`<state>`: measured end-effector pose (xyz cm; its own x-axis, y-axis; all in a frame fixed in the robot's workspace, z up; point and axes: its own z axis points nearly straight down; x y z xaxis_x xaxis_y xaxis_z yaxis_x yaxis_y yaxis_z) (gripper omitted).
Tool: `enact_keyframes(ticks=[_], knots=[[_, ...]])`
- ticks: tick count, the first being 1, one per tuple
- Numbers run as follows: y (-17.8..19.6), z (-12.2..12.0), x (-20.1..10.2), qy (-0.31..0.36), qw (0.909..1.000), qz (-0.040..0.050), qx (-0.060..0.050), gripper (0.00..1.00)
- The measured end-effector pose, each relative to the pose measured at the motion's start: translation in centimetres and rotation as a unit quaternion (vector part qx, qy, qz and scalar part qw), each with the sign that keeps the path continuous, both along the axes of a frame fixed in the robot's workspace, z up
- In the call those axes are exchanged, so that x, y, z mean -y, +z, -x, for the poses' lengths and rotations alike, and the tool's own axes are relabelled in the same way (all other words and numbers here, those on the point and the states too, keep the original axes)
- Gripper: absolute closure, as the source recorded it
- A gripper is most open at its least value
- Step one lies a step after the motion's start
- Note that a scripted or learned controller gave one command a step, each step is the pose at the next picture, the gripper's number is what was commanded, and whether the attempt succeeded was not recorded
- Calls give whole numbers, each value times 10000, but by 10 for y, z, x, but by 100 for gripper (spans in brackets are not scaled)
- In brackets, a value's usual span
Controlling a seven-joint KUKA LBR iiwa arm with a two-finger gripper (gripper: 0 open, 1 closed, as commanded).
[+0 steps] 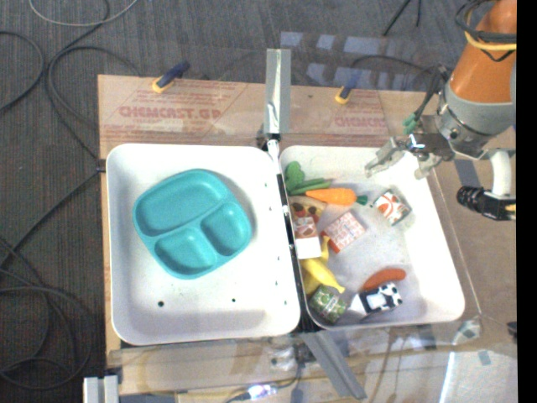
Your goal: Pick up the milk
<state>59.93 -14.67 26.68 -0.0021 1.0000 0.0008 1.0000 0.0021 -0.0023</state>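
The milk (pixel 382 299) is a small carton with black and white cow patches, lying near the front of the right bin (pixel 445 250), just below a red sausage (pixel 385 276). My gripper (pixel 403 162) hangs over the back of the right bin, well behind the milk. Its two fingers (pixel 379 158) are spread apart with nothing between them. The grey and orange arm reaches in from the upper right.
The right bin also holds a carrot (pixel 332 196), green vegetables (pixel 295 177), red and white cartons (pixel 344 229) (pixel 391 207), a banana (pixel 317 274) and a green item (pixel 329 306). A teal divided plate (pixel 195 222) lies in the left bin (pixel 134 309).
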Motion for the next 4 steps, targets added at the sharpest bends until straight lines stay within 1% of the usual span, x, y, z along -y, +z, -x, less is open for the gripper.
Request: enact_keyframes(ticks=[1, 2, 3, 4], knots=[[-94, 10, -47, 86, 10000, 4, -6, 0], [-167, 49, -38, -1454, 9894, 3, -18, 0], [-159, 50, -38, -1458, 9893, -4, -41, 100], [-85, 106, -110, -816, 9967, 3, -17, 100]])
